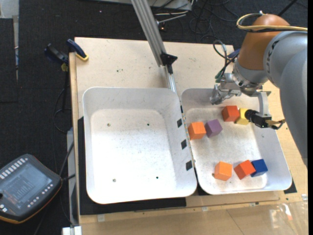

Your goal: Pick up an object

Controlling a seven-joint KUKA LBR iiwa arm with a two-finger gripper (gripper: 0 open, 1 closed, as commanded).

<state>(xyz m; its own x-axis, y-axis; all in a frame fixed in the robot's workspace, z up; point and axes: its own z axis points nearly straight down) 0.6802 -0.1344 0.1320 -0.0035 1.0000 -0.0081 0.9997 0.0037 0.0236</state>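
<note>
The right bin (274,146) holds several small blocks. A red-orange cube (230,113) lies near its back, with a yellow block (242,117) touching its right side. An orange cube (197,129) and a purple cube (213,127) sit side by side at mid-left. Along the front stand an orange cube (223,170), a red-orange cube (244,169) and a blue cube (258,166). My gripper (218,98) hangs over the bin's back part, just up and left of the red-orange cube. Nothing shows in its grasp.
The left bin (98,131) lies beside the right one. A slanted metal pole (149,26) runs down to the bins' shared back corner. A black and yellow part (257,119) juts out below the wrist. A teach pendant (24,185) lies at lower left.
</note>
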